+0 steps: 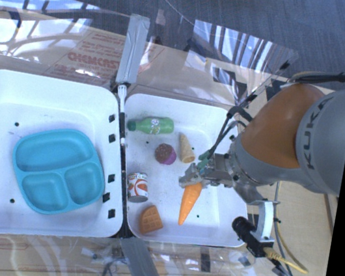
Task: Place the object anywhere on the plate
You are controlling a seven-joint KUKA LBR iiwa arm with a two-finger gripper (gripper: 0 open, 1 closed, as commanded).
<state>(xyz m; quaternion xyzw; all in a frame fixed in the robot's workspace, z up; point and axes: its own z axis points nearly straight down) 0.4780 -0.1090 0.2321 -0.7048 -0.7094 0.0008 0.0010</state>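
Carrot: orange plastic toy carrot point(188, 201) lying flat in the right white bin point(221, 235), toward its near-right part, tip pointing at the near edge.
Jaws: two-finger gripper point(198, 174) low over the carrot's thick top end, touching or nearly so; open or closed, cannot tell; no lift visible, so not counted as held.
Plate: light blue three-compartment plastic plate point(58, 169) in the middle of the left white bin point(1, 97), nothing on it.
Step in hand: likely the grasp. Best closed across the carrot's thick end, then raised straight up until clear of the bin walls, carried over the divider and set down in any compartment.
Neighbours: tan toy cone point(186, 148) and dark purple ball point(165, 154) just beyond the jaws; green bottle point(152, 124) at the far-left part; small red-and-white can point(138, 187) by the divider; brown bread-like wedge point(151, 219) near the front edge.
In the way: black clips on the divider point(117, 151) between the bins; can and wedge under the likely path.
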